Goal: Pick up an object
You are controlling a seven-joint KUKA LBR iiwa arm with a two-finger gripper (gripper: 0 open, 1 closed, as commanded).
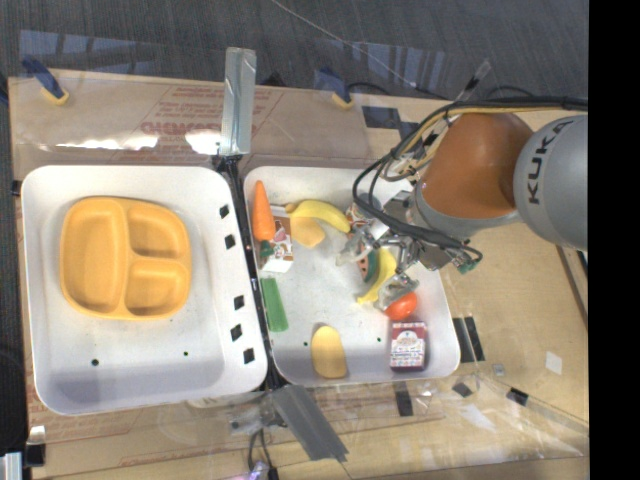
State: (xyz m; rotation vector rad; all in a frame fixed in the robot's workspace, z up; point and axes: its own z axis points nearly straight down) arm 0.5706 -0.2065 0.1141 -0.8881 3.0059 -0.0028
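My gripper (383, 256) is low inside the right bin (330, 298), near its right side, under the orange wrist band. A curved yellow and green piece (377, 276) lies directly beneath it, partly hidden by the gripper body. A red tomato (401, 306) sits just below that piece. A yellow banana (316, 215) lies to the gripper's left, with an orange carrot (262, 211) beside the bin's left wall.
The right bin also holds a small carton (279, 249), a green stick (273, 304), a yellow lump (329, 352) and a red box (408, 346). The left bin (60, 358) holds a yellow divided plate (124, 257). Cables (400, 158) loop around the wrist.
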